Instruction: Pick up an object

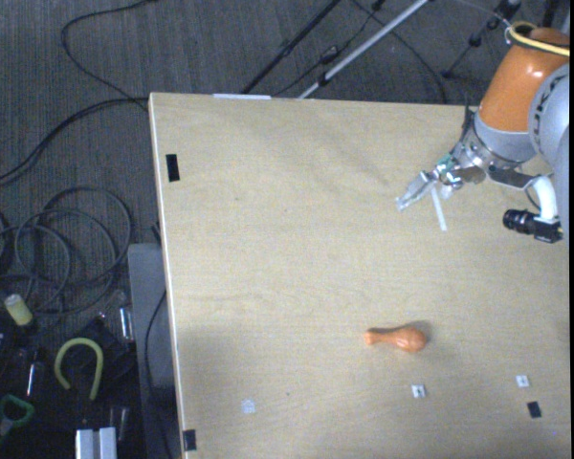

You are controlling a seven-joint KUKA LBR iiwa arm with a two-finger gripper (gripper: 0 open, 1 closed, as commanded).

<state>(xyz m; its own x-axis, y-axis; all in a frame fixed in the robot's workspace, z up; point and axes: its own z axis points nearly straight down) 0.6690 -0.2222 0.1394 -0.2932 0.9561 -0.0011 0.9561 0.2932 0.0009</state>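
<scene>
Orange gourd (pixel 398 338) lying on the bare tabletop (pixel 268 256), toward the near edge, well apart from the end effector (pixel 423 196). Sits below and slightly left of the end effector in the camera view, so a reach toward the near edge looks needed. Long axis roughly left to right, thin neck pointing left, bulb to the right. End effector hovering with fingers spread, grasping nothing. Plain pale wood, flat, with open room all round the gourd; a few small markers (pixel 418 390) near it.
</scene>
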